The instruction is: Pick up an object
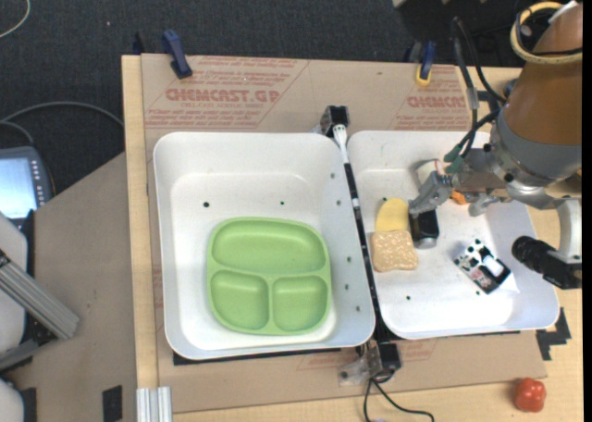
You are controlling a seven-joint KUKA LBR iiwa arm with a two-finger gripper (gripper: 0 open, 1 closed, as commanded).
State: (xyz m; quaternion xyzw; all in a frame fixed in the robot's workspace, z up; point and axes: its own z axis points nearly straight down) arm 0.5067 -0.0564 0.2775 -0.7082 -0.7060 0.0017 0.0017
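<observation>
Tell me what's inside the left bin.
A green divided plate lies in the left bin. Whatever is beneath the plate is covered and cannot be seen.

One fixed camera — high above the bench [277, 96], slanting down over both bins [185, 179]

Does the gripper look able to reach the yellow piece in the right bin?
Probably yes: the gripper is right beside the yellow piece, nothing covers it, and the beige block sits alongside.
</observation>
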